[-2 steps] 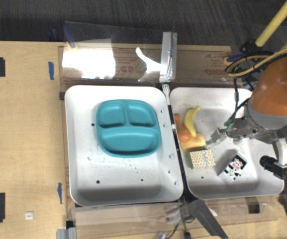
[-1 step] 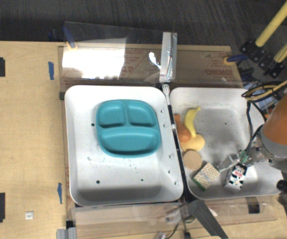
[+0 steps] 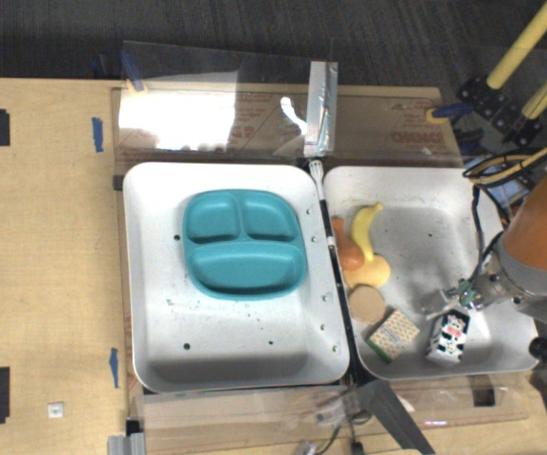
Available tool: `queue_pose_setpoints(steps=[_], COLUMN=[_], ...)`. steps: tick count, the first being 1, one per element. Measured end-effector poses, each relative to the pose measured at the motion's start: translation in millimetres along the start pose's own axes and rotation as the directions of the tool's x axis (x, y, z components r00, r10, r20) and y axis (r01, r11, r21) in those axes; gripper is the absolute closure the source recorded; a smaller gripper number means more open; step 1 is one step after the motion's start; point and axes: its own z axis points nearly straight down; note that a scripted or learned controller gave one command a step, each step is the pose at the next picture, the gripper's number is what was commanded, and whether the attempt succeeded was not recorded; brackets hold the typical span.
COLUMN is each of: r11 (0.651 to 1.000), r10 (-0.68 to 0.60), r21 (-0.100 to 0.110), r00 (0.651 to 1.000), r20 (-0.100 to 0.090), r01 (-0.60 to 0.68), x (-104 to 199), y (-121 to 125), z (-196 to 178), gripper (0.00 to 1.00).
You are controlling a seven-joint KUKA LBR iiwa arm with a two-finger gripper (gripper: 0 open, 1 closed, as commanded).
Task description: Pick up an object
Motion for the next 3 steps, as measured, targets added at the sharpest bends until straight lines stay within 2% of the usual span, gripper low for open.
queue_pose_setpoints(steps=[1, 2, 3], r11=[0.995, 0.994, 0.911], r10=[0.105, 0.105, -0.411], r21=[0.005, 0.008, 0.009], r00=[0.995, 0.994, 0.911], r20=[-0.001, -0.007, -0.011], r01=[-0.105, -0.105, 0.412], x=[52.5, 143.0, 110.5], y=[44.0, 97.6, 26.8], z=[9.9, -88.5, -118.7], gripper=[1.00, 1.00, 1.00])
